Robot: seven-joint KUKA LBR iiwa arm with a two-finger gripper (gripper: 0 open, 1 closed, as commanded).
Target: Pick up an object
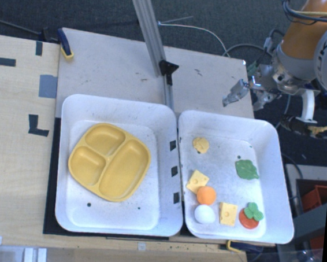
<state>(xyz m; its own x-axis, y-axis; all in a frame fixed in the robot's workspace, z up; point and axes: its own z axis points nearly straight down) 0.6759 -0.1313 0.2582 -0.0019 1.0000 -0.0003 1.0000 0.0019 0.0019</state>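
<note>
The right bin holds several toy foods. A pale yellow lump lies near its back left. A green leafy piece sits toward the right wall. Near the front are a yellow cheese wedge, an orange ball, a white ball, a second cheese piece and a red tomato with a green top. My gripper hangs high behind the bin's back rim, over the bench, apart from every object, with nothing seen in it.
The left bin holds a yellow divided plate. A slanted metal post rises from between the bins at the back. A white cable runs across the bench behind the right bin.
</note>
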